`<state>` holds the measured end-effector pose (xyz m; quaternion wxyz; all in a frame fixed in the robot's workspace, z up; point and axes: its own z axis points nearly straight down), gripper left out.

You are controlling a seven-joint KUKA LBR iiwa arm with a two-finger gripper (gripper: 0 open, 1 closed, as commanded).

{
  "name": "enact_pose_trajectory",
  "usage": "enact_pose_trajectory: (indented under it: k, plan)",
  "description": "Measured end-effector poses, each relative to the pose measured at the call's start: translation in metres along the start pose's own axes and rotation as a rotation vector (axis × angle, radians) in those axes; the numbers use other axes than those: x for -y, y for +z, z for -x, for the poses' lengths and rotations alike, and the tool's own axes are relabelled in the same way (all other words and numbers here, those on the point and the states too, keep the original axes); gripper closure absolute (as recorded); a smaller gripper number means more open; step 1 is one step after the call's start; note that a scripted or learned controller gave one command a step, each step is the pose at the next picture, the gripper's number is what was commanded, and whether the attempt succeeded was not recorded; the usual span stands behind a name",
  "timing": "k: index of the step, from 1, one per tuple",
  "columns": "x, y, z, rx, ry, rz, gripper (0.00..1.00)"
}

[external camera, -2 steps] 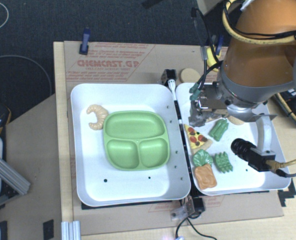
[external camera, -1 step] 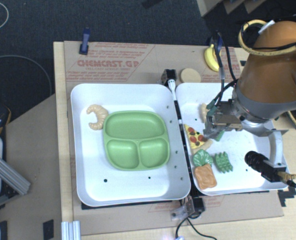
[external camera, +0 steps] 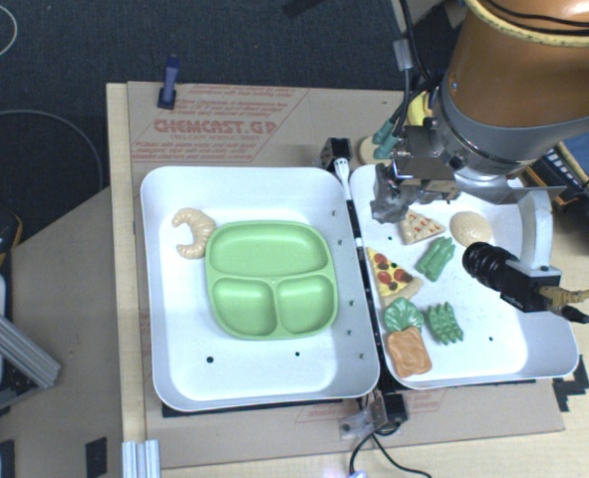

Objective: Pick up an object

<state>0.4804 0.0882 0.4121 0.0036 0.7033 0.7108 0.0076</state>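
Note:
My gripper (external camera: 392, 205) hangs low over the far left corner of the right bin (external camera: 493, 352), under the grey and orange arm (external camera: 518, 58). Just to its right lies a small pizza wedge (external camera: 421, 228), close to the gripper tip, and I cannot tell whether they touch. A beige bun (external camera: 470, 229) lies further right. Nearer the front are a green pickle (external camera: 436, 259), a larger pizza slice (external camera: 392, 273), a leafy green piece (external camera: 403, 316), a green broccoli piece (external camera: 444, 324) and an orange pineapple-like toy (external camera: 410, 352).
The left bin (external camera: 174, 347) holds a green divided plate (external camera: 271, 278) and a tan croissant (external camera: 193, 231). A black cylinder with a cable (external camera: 503, 272) juts over the right bin's right side. A blue clip (external camera: 168, 82) sits on the cardboard behind the bins.

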Motion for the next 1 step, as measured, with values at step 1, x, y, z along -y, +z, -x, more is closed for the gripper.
enact_pose_trajectory:
  k: [1]
  plan:
    - [0.0039,0.0726,0.0693,0.008,0.019,-0.024,1.00]
